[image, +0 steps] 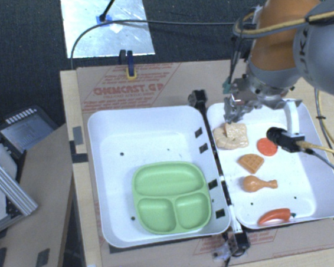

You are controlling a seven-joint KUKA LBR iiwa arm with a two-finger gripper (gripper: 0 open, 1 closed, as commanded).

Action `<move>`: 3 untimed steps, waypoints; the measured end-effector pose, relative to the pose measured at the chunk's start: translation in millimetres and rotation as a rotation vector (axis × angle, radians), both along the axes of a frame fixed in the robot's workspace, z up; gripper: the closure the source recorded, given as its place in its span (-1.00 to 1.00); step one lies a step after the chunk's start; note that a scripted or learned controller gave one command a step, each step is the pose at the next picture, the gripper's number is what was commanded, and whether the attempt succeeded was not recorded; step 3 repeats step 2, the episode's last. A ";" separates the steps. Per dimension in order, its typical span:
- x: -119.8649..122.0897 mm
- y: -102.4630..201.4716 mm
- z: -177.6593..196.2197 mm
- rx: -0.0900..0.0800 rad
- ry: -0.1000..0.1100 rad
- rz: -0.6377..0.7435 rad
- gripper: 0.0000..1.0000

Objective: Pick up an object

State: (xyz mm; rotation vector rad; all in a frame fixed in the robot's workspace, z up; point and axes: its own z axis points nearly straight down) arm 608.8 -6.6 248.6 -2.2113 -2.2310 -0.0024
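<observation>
The right bin (322,199) holds several toy foods. A beige, lumpy piece (231,137) lies at its far left, near the divider. Nearer me are a red disc (267,146), a tan waffle (252,163), an orange drumstick (259,183) and a red sausage-like piece (274,216). My gripper (234,116) points down at the far edge of the beige piece, at or just above its top. The wrist hides the contact itself.
A green divided plate (172,196) lies in the left bin (108,166). A black part with a yellow cable (285,139) hangs from the arm over the right bin, next to the red disc. Black clips (207,149) line the divider between the bins.
</observation>
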 end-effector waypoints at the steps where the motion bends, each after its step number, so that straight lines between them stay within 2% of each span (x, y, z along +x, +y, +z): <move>1: 4.3 53.1 1.9 0.000 -0.002 0.001 1.00; 2: 9.4 102.8 -3.9 0.001 -0.001 0.000 1.00; 3: 9.4 102.8 -3.9 0.001 -0.001 0.000 1.00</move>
